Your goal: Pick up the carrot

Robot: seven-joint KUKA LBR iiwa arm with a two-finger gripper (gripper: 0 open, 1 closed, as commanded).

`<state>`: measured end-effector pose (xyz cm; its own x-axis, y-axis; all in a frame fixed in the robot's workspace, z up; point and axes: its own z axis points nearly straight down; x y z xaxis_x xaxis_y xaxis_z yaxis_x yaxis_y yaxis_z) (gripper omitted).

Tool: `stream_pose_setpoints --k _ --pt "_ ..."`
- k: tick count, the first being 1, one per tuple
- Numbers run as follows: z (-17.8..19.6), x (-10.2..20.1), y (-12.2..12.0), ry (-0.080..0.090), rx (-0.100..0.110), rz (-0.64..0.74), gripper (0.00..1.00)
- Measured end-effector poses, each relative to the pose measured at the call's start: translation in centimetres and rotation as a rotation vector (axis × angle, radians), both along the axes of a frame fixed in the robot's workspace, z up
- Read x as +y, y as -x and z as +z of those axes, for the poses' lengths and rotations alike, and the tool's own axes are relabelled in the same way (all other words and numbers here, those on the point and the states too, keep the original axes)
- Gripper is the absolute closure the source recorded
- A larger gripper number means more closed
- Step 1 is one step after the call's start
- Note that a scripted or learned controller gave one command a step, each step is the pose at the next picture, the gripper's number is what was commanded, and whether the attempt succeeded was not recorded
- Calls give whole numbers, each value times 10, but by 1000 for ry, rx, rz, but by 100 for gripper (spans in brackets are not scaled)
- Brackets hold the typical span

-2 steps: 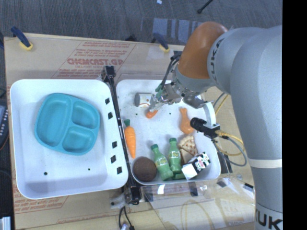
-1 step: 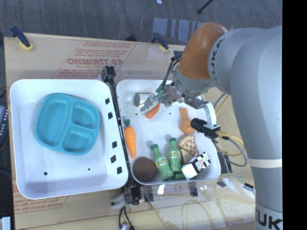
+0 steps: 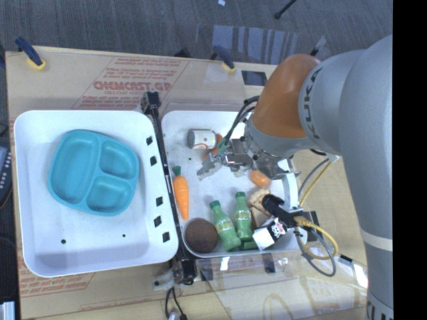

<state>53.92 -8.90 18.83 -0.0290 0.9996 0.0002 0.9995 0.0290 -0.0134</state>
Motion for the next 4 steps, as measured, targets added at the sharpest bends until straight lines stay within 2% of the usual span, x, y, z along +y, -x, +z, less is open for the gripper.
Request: stream_pose_setpoints --k 1,2,3,4 --pt "-89 -10 13 1 -4 27 0" --pt "-101 -6 -21 4 -3 -334 0" --pt "2 33 -92 1 -6 -522 0" --pt "132 -8 -120 5 -14 -512 0"
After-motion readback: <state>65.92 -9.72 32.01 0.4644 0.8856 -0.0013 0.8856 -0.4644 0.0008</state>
